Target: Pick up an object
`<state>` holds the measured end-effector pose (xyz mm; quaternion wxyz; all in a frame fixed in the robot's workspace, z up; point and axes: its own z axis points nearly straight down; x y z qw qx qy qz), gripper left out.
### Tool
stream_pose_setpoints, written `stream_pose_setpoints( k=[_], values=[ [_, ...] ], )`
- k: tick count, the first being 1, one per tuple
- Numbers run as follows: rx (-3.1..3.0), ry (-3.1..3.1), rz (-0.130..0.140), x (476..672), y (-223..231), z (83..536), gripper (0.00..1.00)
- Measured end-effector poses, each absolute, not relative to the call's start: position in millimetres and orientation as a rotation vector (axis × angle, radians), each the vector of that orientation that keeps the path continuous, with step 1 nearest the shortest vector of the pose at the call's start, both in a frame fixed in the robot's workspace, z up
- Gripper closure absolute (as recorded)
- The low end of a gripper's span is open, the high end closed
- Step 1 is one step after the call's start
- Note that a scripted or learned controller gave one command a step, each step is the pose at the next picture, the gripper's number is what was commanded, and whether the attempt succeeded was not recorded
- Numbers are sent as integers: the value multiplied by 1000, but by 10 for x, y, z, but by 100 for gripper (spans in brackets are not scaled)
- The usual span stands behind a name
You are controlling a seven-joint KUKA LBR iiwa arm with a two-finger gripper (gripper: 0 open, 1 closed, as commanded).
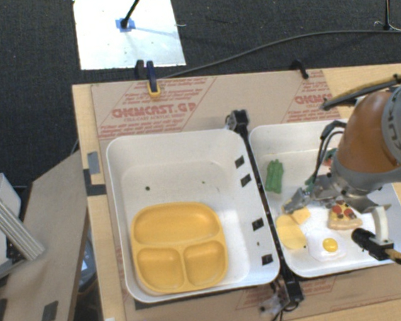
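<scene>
A: Arm position?
B: The grey arm with the orange band (376, 138) comes in from the right edge of the frame. Its gripper (295, 200) sits low over the left-centre of the right-hand shallow white bin (311, 129).
A: Gripper state?
B: Cannot tell whether it is released or clenched; it is too small and dark from this angle.
A: Objects to pick?
B: All are in the right bin. A green oblong block (274, 175) lies up-left of the gripper. A small pale yellow flat piece (301, 216) lies just below it, and a larger pale yellow flat disc (291, 234) lower still. A toy fried egg (328, 246) is near the bottom rim, and a toy pizza slice (343, 214) is to the gripper's right.
A: Left side?
B: The left-hand shallow white bin (178, 151) holds a yellow three-compartment plastic tray (181, 247), lying flat.
</scene>
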<state>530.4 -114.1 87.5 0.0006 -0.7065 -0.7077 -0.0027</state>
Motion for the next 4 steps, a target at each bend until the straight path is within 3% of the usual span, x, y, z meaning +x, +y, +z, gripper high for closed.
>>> stream_pose_setpoints(
  k=[1, 2, 3, 4],
  values=[
    [-2223, -2231, -20, 5340, -1132, 1013, 100],
    [-2221, -2229, -5, 5378, -1194, 1462, 100],
    [-2222, -2229, -6, 5300, -1221, 1974, 100],
    [-2219, -2228, -4, 5313, -1223, 2114, 100]
  ],
)
